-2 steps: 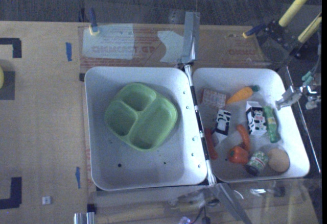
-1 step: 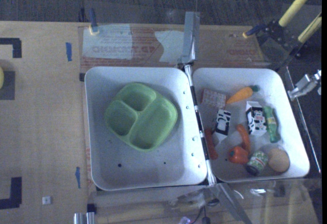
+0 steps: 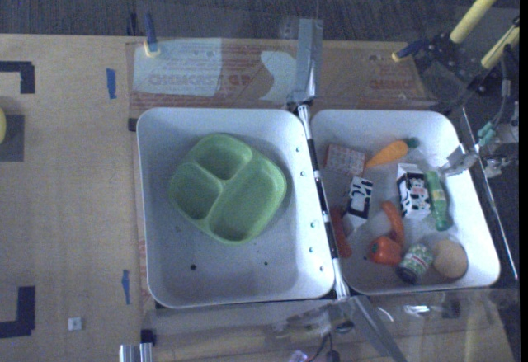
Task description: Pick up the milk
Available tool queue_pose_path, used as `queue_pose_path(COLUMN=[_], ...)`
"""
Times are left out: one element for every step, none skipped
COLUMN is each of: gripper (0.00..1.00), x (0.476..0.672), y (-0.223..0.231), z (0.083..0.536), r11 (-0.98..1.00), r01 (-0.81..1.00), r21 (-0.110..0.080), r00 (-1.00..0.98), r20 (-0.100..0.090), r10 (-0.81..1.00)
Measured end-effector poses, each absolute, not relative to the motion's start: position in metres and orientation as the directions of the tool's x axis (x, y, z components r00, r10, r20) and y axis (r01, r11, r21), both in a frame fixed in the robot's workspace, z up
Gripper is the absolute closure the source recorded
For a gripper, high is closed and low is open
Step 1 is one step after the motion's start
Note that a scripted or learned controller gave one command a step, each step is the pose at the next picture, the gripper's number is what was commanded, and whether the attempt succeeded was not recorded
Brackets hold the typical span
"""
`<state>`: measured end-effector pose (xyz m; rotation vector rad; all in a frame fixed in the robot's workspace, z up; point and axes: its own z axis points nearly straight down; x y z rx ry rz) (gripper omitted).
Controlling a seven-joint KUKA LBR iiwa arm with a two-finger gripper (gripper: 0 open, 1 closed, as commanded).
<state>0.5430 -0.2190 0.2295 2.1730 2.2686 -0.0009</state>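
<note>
Green plate (image 3: 228, 186) in left bin (image 3: 157, 253); carrot (image 3: 392, 152), perhaps.

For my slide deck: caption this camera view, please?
Gripper at the right bin's edge near the milk carton; green divided plate in left bin.

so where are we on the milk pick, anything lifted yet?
Done: nothing yet. The milk carton, with its cow-patch print, sits in the right bin beside the green bottle. In hand: the gripper is at that bin's right rim, above and right of the carton, with nothing seen between its fingers. Left: move over the carton, grasp, lift. The left bin holds a green divided plate.
</note>
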Motion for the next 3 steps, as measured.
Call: queue_pose_path(gripper=[0.00,1.00,1.00], x=[0.557,0.562,0.480], y=[-0.209,-0.204,-0.117], z=[0.108,0.122,0.133], r11=[0.009,0.017,-0.134], r01=[1.000,1.000,0.991], r21=[0.005,0.012,-0.001], r00=[-0.009,-0.017,0.134], r20=[0.002,0.008,0.000], r10=[1.000,1.000,0.991])
